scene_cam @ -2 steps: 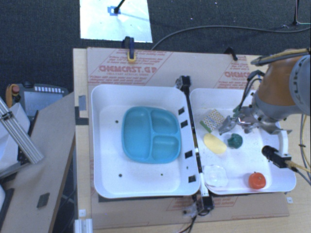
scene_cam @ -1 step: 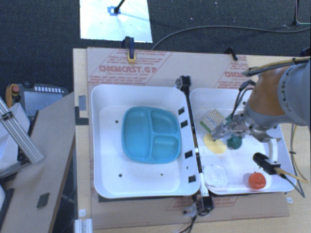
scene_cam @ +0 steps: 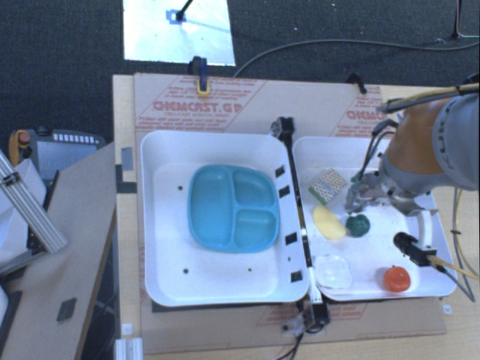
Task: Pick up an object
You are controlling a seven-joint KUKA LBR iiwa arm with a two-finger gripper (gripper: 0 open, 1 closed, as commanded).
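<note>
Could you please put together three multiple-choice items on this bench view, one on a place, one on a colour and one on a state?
1. Where does the blue divided plate lie?
A. In the left bin
B. In the right bin
C. On the cardboard behind the bins

2. What colour is the round object nearest the right bin's front right corner?
A. Yellow
B. Purple
C. Orange-red

3. How does the gripper stand relative to the dark green ball?
A. Far off, over the left bin
B. Low in the right bin, just above the ball
C. Outside both bins, over the floor

Answers:
1. A, the plate fills the middle of the left bin.
2. C, the orange-red ball sits by that corner.
3. B, the gripper hangs right over the ball, beside the yellow object.
</note>
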